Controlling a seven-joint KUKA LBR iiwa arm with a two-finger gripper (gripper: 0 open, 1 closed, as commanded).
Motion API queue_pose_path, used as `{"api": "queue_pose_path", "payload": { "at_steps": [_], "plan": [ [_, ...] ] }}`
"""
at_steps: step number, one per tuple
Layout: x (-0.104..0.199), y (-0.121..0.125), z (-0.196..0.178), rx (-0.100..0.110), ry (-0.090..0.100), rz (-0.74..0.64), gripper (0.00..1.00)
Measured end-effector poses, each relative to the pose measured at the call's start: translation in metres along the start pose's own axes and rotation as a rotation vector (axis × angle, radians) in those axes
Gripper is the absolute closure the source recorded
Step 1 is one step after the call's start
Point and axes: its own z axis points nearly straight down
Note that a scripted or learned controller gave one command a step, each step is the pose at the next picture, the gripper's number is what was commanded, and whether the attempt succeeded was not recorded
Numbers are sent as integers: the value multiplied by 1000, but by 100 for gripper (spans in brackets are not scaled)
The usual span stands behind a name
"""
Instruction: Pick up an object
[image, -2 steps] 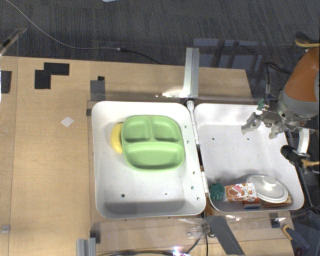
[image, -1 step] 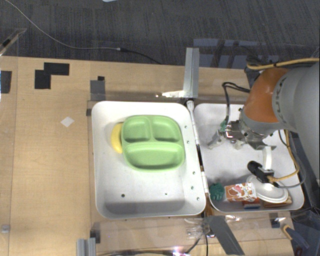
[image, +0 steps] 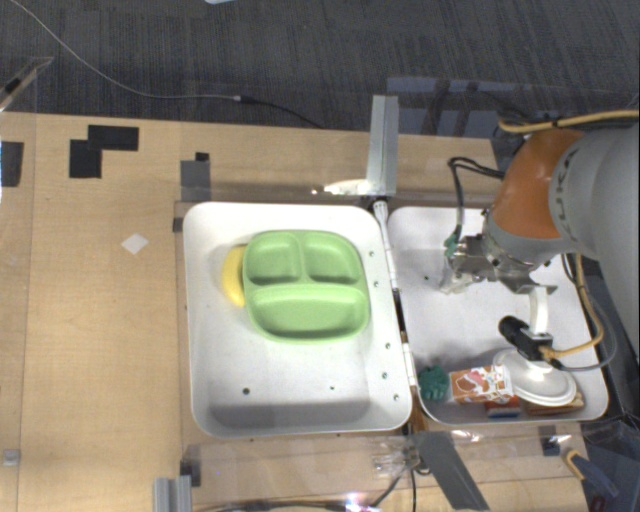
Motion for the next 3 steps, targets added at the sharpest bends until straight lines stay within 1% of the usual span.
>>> {"api": "queue_pose_path", "payload": {
  "at_steps": [1, 2, 3],
  "plan": [
    [15, -12, -86, 9, 3, -115, 100],
    [15, -12, -85, 10, 3, -115, 0],
    [4, 27, 13, 10, 2, 66, 0]
  ]
}}
